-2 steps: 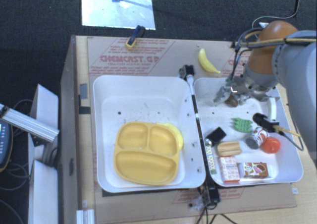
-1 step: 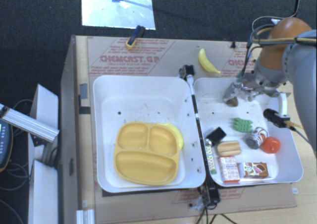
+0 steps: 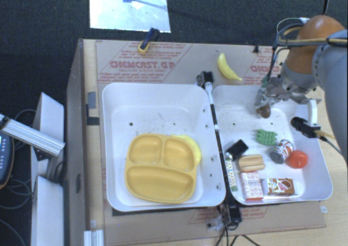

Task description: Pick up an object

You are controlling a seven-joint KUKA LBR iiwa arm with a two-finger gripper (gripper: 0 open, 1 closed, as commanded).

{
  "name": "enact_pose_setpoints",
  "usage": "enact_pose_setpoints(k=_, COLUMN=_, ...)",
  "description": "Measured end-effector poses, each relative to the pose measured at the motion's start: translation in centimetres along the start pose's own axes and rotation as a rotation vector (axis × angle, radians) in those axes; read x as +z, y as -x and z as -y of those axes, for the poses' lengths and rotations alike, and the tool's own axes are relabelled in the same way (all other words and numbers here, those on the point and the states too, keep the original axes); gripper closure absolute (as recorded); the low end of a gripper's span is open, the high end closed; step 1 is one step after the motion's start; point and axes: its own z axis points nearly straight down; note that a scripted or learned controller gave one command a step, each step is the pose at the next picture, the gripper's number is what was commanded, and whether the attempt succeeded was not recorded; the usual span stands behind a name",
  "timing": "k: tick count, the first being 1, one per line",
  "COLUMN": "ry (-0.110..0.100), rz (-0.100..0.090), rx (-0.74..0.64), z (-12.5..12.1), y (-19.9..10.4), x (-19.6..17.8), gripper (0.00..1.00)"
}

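Hand (image 3: 265, 103) sits low over the back of the right bin (image 3: 325, 182), reaching in from the right under the grey arm (image 3: 331, 60) with its orange band (image 3: 318, 27). Right at its tip there's a small brown object (image 3: 264, 111) on the bin floor, touching or nearly touching the hand; whether the hand is released or clenched on it, I cannot tell from up here.

Nearer the front of that same bin lie the other pieces: a green toy (image 3: 266, 136), a small can (image 3: 281, 151) tipped on its side, and a red ball (image 3: 297, 159) just beside the can. Left of those, a black block (image 3: 237, 148) and a hot-dog bun (image 3: 250, 162) lie close together. Along the front edge, a pink-and-white carton (image 3: 251, 186) and a red-and-white box (image 3: 280, 186) lie side by side.

Over in the left bin (image 3: 117, 130), a yellow divided tray (image 3: 160, 167) rests on the floor. A banana (image 3: 228, 69) lies on the table (image 3: 163, 60) behind the right bin.
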Motion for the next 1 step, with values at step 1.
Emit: enact_pose_setpoints(k=1, ry=-0.001, rz=-0.003, rx=-0.001, z=4.36, y=-6.3, x=-10.16, gripper=1.0)
